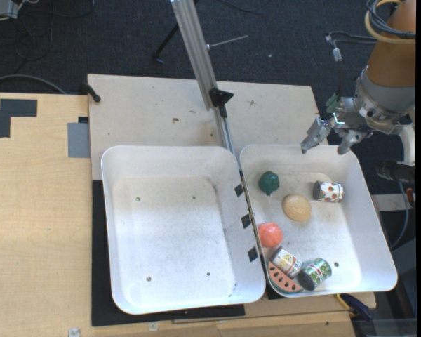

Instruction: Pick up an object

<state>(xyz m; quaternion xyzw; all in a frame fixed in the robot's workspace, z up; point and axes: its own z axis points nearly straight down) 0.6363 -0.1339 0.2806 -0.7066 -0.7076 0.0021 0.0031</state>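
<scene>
Camera view, looking down at a slant: two shallow white bins sat side by side on the bench, left bin (126, 188) in the lower centre-left of the frame, right bin (368, 209) in the lower right, their inner walls touching along a line running down from centre. The arm (393, 55) came in at the upper right edge, orange band at the top, grey wrist below it. The gripper (330, 140) hung over the far rim of the right bin, near its upper right corner, clear of everything inside; jaws stood apart, two fingers splayed with open space between them, nothing held. All the objects lay in the right bin. A dark green lump (269, 182) sat near the upper left of that bin, close to the divider. To its right, a small can on its side (328, 191) with a red and white label. Between and slightly below them, a tan egg-shaped thing (296, 208). Lower left, against the divider, a red-orange ball (270, 234). Below that, a small jar (286, 261) lying tilted, a green-labelled can (316, 271) just beside it on the right, and a watermelon slice toy (284, 281) at the bin's lower edge, touching or near both. A grey metal rail (196, 48) ran from the top centre down toward the point where the bins met. Pale wood tabletop (35, 223) filled the left of the frame, dark carpet (91, 34) across the top.
</scene>
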